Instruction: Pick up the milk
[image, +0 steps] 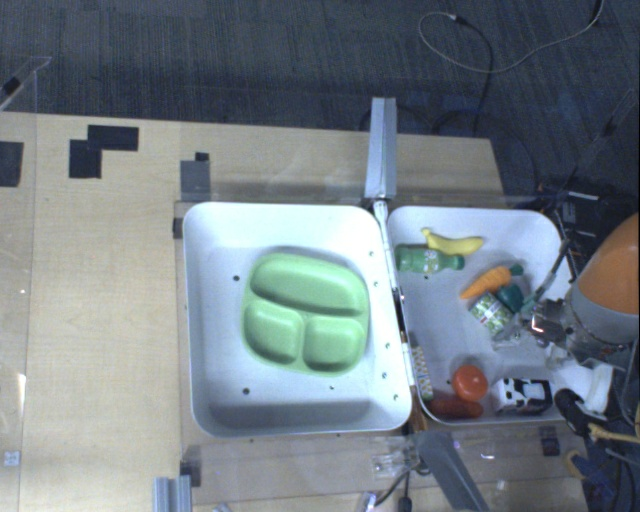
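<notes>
The milk (525, 395) is a small white carton with black patches, lying on its side near the front right corner of the right bin (440, 330). My gripper (541, 326) hangs over the right side of that bin, below the arm's orange band (612, 272). It is a little behind the milk and just right of a green-and-white crumpled packet (492, 313). Nothing shows in its grasp.
The right bin also holds a banana (452, 241), a green bottle (428, 261), a carrot (489, 281), a teal item (512, 297), a red round fruit (469, 382) and a dark red item (455, 406). A green divided tray (305, 311) lies in the left bin (210, 330).
</notes>
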